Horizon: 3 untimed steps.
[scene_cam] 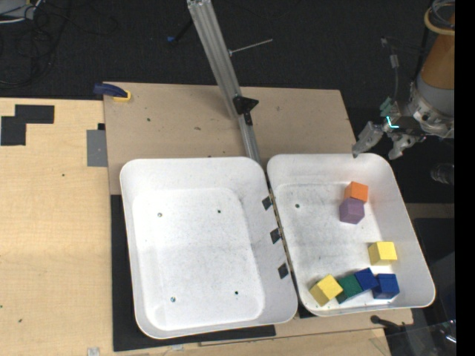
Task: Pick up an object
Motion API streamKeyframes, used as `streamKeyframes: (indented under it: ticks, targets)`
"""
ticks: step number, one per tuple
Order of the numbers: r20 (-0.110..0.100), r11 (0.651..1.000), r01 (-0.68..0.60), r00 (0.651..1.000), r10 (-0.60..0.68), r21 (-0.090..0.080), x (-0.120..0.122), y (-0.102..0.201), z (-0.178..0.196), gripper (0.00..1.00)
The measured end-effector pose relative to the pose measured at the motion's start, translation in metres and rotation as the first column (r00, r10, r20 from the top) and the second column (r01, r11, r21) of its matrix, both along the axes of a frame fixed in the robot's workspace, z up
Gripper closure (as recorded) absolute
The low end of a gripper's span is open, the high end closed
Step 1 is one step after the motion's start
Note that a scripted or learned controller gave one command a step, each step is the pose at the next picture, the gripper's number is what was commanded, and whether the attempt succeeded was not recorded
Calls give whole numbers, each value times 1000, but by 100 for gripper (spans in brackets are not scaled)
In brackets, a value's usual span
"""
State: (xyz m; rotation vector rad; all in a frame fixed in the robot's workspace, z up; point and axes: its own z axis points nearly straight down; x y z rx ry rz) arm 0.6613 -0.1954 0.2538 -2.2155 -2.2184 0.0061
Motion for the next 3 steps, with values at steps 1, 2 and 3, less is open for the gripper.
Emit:
streamKeyframes:
  ticks: [1,2,3]
  targets:
    - [4,1000,-3,1000,3,-1,1,1,3,0]
    - [-1,1000,-4,1000,4,0,-4,7,-60,0]
    - [0,1000,-5,1000,5,0,5,8,-112,0]
